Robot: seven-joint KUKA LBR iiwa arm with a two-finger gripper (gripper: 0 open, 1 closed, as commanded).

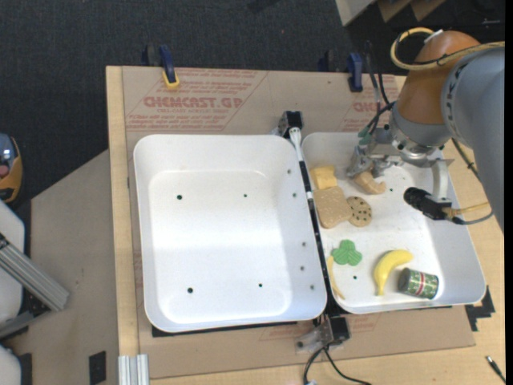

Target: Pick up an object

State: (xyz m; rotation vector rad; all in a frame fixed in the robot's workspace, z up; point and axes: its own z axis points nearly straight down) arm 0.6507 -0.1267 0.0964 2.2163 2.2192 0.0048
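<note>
Bin (461,251) on the right holds seven items, perhaps; tool (362,165) low inside, its state unclear.

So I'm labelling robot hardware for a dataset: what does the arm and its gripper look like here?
The arm is bulky, rounded and grey, with a glossy orange band above the wrist. A yellow cable loops beside that band. The small metal gripper is silver-grey, and thin dark wires run down to it.

Two bins side by side, right bin (469,275) holding banana (390,266) left of can (419,283); cookie (359,211) behind them
</note>
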